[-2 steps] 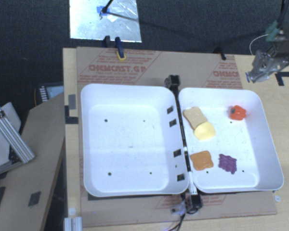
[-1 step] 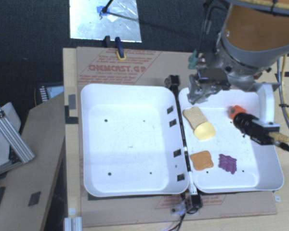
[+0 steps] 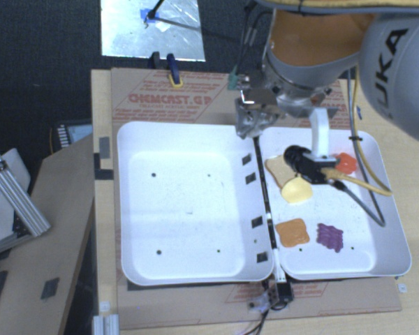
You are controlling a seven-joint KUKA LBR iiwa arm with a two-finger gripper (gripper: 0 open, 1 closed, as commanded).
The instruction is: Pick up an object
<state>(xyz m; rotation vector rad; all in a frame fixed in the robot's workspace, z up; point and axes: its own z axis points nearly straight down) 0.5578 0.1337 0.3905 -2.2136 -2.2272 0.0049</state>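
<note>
Brown printed cardboard sheet (image 3: 167, 98) underlies my right shallow white bin (image 3: 380, 246), which holds a yellow lump (image 3: 297, 190) and an orange square (image 3: 292, 232); of the gripper (image 3: 253, 125), I cannot tell the state.

Grey arm (image 3: 398, 54) reaches in from upper right, orange band (image 3: 321, 19) above the wrist. The gripper (image 3: 253, 123) hangs low, pointing down.

Fixed overhead view, aslant over both bins (image 3: 181, 201)

Robotics lab; KUKA arm (image 3: 398, 68); white bins (image 3: 188, 208); alu framing (image 3: 14, 195).
</note>
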